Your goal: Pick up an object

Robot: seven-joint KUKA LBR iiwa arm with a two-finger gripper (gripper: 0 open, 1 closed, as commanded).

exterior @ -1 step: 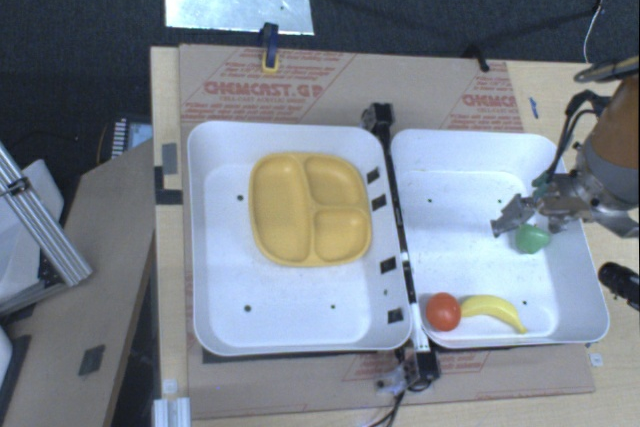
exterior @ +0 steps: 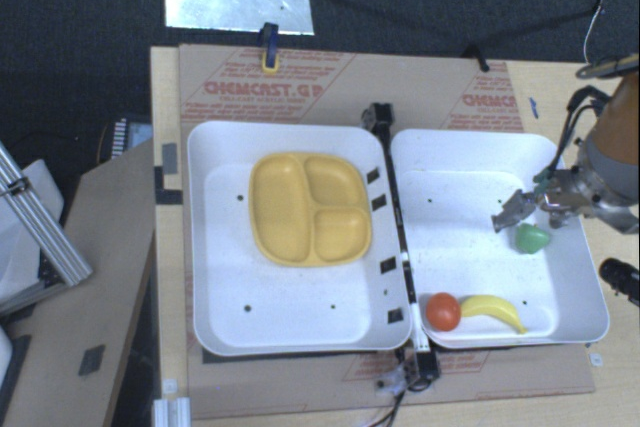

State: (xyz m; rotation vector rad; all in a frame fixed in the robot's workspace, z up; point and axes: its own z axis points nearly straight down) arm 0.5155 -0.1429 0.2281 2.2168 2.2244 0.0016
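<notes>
We see the claw (exterior: 512, 212) reaching in over the right bin (exterior: 450, 165), low above its floor. Its fingers look spread apart with nothing between them. Just beside the claw, on the bin's floor, lies a small green object (exterior: 532, 238); we cannot tell whether the two touch. Nearer the front wall of the right bin, well apart from the claw, a yellow banana (exterior: 495, 311) lies with a red-orange tomato (exterior: 443, 311) at its end. A yellow divided plate (exterior: 309, 208) sits in the left bin (exterior: 220, 235), beside the right bin on the tabletop (exterior: 330, 80).
</notes>
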